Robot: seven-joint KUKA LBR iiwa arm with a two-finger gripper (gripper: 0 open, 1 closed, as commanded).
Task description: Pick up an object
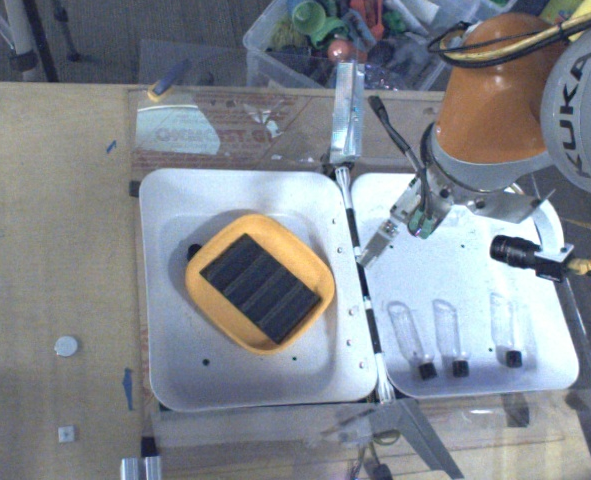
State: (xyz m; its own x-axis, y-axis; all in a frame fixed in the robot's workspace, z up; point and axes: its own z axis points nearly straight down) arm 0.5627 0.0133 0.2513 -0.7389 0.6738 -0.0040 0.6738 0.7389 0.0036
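A yellow pad-like object with a black ribbed centre [260, 283] lies tilted in the left bin [165, 368]. Three clear tubes with black caps lie side by side in the front of the right bin [475, 238]: a left tube [407, 333], a middle tube [447, 333] and a right tube [502, 326]. My gripper [400, 226] hangs over the rear left part of the right bin, close to the wall between the bins, behind the tubes and to the right of the yellow object. Nothing shows in its grasp.
The arm's orange band and grey wrist [495, 88] cover the back of the right bin. A black cylinder on a cable [520, 253] juts out at the right. A clear tub of coloured toys [375, 13] stands behind the bins.
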